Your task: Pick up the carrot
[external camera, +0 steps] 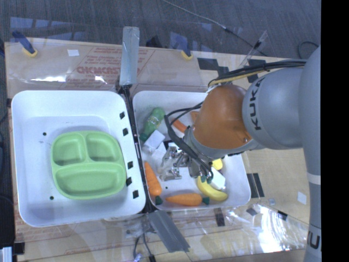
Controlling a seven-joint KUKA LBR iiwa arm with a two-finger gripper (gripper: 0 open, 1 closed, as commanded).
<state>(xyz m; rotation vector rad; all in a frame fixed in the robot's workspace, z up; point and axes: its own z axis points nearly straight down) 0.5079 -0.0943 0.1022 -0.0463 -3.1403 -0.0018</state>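
Gripper [173, 167] hangs low in the right bin [240, 185], centre of frame; jaws' state cannot be told, glare obscures them. One carrot [152, 179] lies against the bin's left wall, another [184, 200] along the lower wall. Advise descending centred across the chosen carrot, clear of the banana [210, 191]

Two bins sit side by side on the bench: the left bin [22, 146] holds a divided tray [87, 164] near its middle, and the right bin [240, 184] lies at the tray's 3 o'clock. In the right bin, a bottle [152, 121] lies toward 11 o'clock, one carrot [152, 180] lies along the wall at 8 o'clock, a second carrot [184, 200] lies at 6 o'clock, and a banana [211, 192] lies just at its 2 o'clock. The gripper [173, 166] hangs over the bin's middle, between the bottle and the second carrot.
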